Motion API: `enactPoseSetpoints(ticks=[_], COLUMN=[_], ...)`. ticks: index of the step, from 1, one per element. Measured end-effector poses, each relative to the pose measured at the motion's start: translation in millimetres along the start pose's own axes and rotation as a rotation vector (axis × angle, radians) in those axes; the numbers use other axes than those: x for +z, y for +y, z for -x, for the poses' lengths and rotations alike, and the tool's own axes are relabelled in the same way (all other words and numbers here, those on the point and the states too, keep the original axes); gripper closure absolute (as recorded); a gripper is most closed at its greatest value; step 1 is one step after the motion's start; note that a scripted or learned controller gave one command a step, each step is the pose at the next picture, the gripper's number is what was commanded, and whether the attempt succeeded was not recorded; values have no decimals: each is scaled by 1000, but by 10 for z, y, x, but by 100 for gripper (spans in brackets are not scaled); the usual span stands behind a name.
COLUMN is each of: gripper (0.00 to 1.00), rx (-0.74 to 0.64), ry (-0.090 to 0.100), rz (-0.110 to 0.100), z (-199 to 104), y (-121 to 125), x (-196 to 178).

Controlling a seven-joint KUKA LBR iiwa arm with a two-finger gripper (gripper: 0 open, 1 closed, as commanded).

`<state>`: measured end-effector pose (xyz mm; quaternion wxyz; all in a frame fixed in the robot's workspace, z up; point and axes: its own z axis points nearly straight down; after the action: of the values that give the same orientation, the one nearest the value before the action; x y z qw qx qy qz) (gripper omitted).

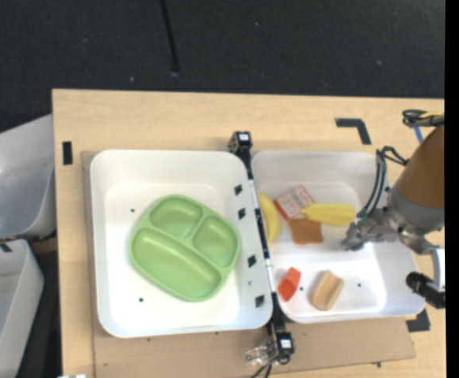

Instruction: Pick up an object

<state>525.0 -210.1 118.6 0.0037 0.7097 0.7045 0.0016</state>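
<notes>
You have the bench (174,116) with two white bins side by side. The left bin (111,211) holds a green plate (184,246) with three compartments, lying flat near the bin's middle.

The right bin (347,309) holds the loose items. A banana (269,217) lies along its left wall. Just right of it sits a red-and-white packet (294,201), and touching that on its near side an orange block (306,231). A yellow piece (330,213) lies just right of the packet, pointing toward the gripper. Nearer you, a small red block (290,283) sits by the left wall, with a tan bread roll (326,290) just right of it.

The arm (426,179) comes in from the right. Its gripper (357,237) is low in the right bin, just beside the yellow piece's right end. Jaw state: you cannot tell from this view. Nothing visibly sits between them.
</notes>
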Motion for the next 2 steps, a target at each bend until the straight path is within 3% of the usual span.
enactPoseSetpoints(ticks=[2], gripper=[100], rx=[-10], ry=[-1], rz=[1], z=[-69], y=[31], x=[-1099])
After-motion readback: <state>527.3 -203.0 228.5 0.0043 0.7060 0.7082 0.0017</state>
